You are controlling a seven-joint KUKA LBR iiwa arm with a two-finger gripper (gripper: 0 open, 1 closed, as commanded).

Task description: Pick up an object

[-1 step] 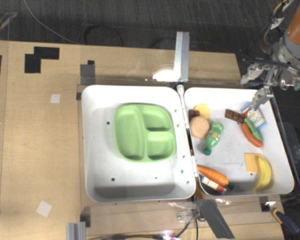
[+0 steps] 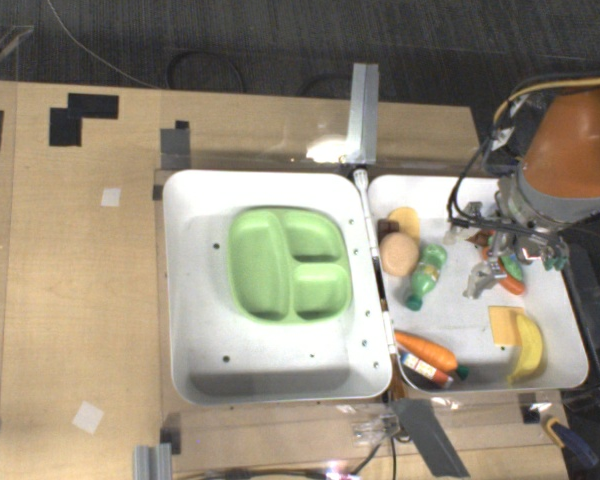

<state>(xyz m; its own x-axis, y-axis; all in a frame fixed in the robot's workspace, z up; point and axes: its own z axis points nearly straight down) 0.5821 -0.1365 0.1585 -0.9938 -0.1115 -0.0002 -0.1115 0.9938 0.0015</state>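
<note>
The pincer (image 2: 488,273) hangs low over the right bin (image 2: 580,368), under the grey wrist and the orange band of the arm (image 2: 575,153). Whether the pincer is released or clenched, I cannot tell; the metal parts and cables around it hide this.

Just beside the pincer, on its right, there is a small red-orange object (image 2: 512,286), partly covered by the tool, so I cannot say if they touch. It is probably the target, but this is only my judgement. Below the pincer, toward the near edge of the bin, lie a yellow block (image 2: 504,325) and a banana (image 2: 527,348), the two touching each other. To the left of the pincer lies a green bottle (image 2: 424,276), tilted, and beyond it a tan round object (image 2: 399,255) and a yellow piece (image 2: 404,218) above it. Further down and left, a carrot (image 2: 427,349) rests in the corner near the bin wall. The left bin (image 2: 195,368), well apart on the left, holds a green divided plate (image 2: 288,264).

What can go wrong: the red-orange object is small and low, so the tool may close above it or beside it and come up with nothing. If the descent is a little off, it may push the object away across the smooth floor. The yellow block is near, and it could be pinched together or knocked.
</note>
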